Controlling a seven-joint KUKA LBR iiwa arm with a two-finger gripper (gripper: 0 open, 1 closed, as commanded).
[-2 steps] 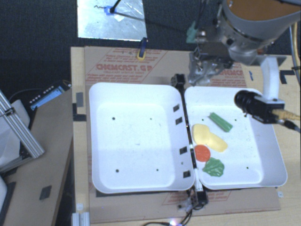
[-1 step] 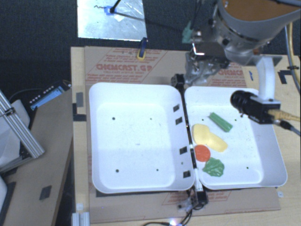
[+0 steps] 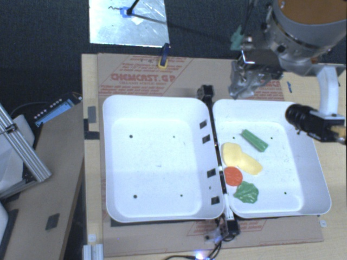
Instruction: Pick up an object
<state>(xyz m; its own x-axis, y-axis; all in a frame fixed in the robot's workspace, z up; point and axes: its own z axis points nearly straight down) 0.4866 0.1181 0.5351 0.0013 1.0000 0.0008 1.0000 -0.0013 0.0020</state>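
The right bin [image 3: 303, 161] holds a green oblong piece [image 3: 254, 140], a yellow blob-shaped piece [image 3: 241, 158], a small orange-red round piece [image 3: 233, 176] and a dark green leafy piece [image 3: 246, 192]. They lie in the bin's left half, the yellow, red and leafy pieces touching one another. My gripper [image 3: 245, 83] hangs above the far edge of the right bin, well clear of all the pieces. Nothing shows between its fingers.
The left bin [image 3: 157, 156] lies beside the right one, joined by a row of black clips [image 3: 211, 156]. A black camera unit [image 3: 314, 122] sticks in over the right bin's right rim. A shiny metal sheet [image 3: 129, 15] lies at the back.
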